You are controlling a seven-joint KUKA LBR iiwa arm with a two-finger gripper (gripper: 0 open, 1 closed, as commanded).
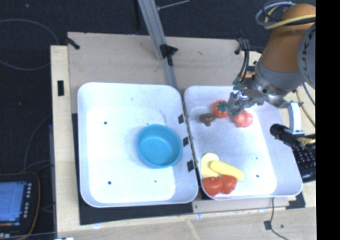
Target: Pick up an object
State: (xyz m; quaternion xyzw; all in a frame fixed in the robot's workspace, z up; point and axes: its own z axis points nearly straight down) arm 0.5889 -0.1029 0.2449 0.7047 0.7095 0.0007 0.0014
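Orange-banded arm's gripper [237, 102] hovers in the right bin [265, 180], between a tomato-like toy [221, 109] and a pink ball [244, 119]; whether it grips anything, I cannot tell.

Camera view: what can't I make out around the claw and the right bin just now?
- Claw: too blurred to tell if it grips anything.
- Tomato: partly covered by the claw.
- Brown object: too small to identify.
- Red items: partly under the banana.
- Arm: cut off at the right.
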